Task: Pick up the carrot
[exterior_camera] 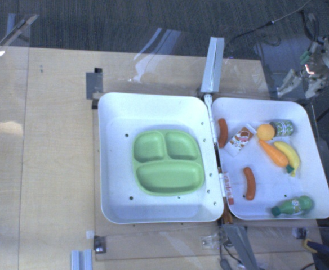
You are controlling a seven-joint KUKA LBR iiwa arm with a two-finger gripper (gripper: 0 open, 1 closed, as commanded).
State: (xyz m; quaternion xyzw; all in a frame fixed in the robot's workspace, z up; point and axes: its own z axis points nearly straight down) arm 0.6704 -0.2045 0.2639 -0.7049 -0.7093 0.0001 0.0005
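Carrot (274,153) in right bin (316,167), between orange (266,131) and banana (287,154).

The carrot (273,153) is showing orange beside a yellow banana (287,154). At ten o'clock of it an orange fruit (265,131) is glowing. Two sausages (222,132) (249,183) are looking reddish brown. The divided plate (168,162) is lying pale green in a white bin (114,151) on the light wooden bench (40,151).

Carrot (273,153) lies in right bin (316,151), touching banana (287,154), below orange (266,131). Green tray (168,162) in left bin (114,151). My hand (314,66) top right.
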